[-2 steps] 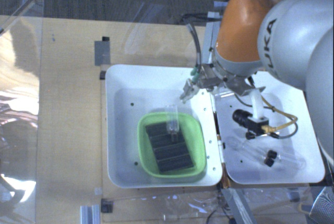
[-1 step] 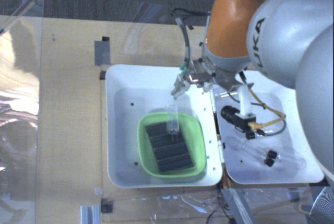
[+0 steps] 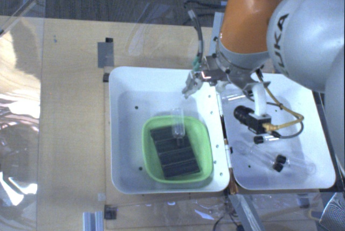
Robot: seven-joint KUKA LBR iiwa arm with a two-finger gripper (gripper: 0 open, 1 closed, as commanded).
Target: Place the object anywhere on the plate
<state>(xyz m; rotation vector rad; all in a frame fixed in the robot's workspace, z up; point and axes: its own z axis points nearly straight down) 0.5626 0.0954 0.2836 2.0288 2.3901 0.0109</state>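
Overhead, the grey arm (image 3: 302, 25) reaches in above two white bins on the counter (image 3: 64, 133).
Its orange band (image 3: 250, 9) hangs over the seam between the left bin (image 3: 124, 170) and the right bin (image 3: 318, 170). The green plate (image 3: 148, 149) sits in the left bin, holding a dark ridged insert (image 3: 175, 157) and a small clear tube-like object (image 3: 178, 126) lying near its back edge. The gripper (image 3: 193, 82) hovers above the left bin's back wall; whether it is parted cannot be told.
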